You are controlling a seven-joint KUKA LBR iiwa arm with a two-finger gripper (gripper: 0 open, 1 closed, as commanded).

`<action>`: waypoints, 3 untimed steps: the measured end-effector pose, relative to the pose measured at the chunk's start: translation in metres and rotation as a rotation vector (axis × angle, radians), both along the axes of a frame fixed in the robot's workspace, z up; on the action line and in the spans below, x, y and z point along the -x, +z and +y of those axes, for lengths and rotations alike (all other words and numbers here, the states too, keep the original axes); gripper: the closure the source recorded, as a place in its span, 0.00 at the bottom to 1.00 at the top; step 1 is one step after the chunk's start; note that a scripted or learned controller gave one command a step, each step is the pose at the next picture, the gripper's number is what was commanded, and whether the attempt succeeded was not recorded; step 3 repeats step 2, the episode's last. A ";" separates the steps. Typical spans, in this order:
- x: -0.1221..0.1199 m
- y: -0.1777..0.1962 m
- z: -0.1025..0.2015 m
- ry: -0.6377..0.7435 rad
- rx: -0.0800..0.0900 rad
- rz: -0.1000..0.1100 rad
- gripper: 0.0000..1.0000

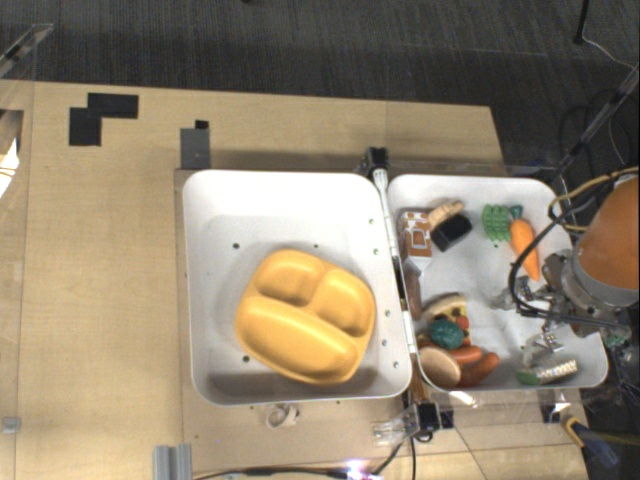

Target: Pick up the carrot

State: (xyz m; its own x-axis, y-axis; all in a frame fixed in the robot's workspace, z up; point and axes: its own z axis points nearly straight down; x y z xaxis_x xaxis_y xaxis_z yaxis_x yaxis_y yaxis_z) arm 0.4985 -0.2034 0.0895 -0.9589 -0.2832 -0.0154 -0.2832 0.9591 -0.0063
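Observation:
The carrot (525, 247) is a small orange toy with a green leafy top (500, 220). It lies at a slant in the far right part of the right bin (480, 283). The arm's orange band (612, 238) and grey wrist hang just to the right of it, partly over the bin's right edge. My gripper (543, 341) points down into the bin's front right corner, nearer the camera than the carrot and apart from it. Nothing shows between its tips. A small pale object (552, 372) lies just below it.
A big yellow loaf-shaped toy (305, 314) fills the middle of the left bin (215, 218). In the right bin, a brown and black item (436, 230) lies at the back left, and several toy foods (455, 346) are heaped at the front left. Cables loop beside the wrist.

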 end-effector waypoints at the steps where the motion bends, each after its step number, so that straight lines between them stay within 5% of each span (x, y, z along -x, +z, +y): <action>1: -0.006 0.000 0.017 0.369 0.006 0.002 0.00; 2: -0.011 0.014 0.017 0.369 0.011 -0.014 1.00; 3: -0.011 0.014 0.017 0.369 0.011 -0.014 1.00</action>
